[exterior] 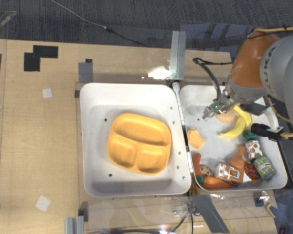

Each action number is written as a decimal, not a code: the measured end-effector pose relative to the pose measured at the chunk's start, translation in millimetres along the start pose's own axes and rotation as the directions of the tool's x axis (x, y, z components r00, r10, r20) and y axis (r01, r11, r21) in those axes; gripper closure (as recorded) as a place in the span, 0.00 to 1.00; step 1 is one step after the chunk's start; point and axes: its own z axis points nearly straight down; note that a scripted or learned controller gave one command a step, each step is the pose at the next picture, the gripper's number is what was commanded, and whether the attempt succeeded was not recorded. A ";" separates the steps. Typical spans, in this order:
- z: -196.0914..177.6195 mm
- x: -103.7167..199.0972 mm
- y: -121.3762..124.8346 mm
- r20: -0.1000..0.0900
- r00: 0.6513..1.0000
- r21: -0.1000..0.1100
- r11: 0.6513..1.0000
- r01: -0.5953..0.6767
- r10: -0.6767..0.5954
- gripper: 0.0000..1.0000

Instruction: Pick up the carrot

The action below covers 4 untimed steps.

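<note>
one carrot [216,182] lies at lower right of the right bin [200,99]; rigid, smooth, tapered, so i'd grip mid-body. my gripper [219,109] hovers upper right, grip state i cannot tell.

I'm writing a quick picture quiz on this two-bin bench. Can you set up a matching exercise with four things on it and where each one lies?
Things:
1. yellow divided tray
2. carrot
3. banana
4. gripper

Places:
A. near front edge of the right bin
B. middle of the left bin
C. over the right bin's back part, beside the banana
D. right bin, just under the arm's wrist

Pairs: 1-B, 2-A, 3-D, 4-C
</note>
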 end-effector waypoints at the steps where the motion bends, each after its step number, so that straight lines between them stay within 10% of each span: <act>1: -61.9 -53.4 28.9 0.006 0.996 -0.007 0.996 -0.094 0.094 1.00; 3: -94.5 -126.5 -22.9 0.005 0.995 -0.002 0.995 0.101 -0.101 1.00; 4: -39.4 -21.9 46.1 -0.002 0.960 -0.003 0.960 0.280 -0.280 1.00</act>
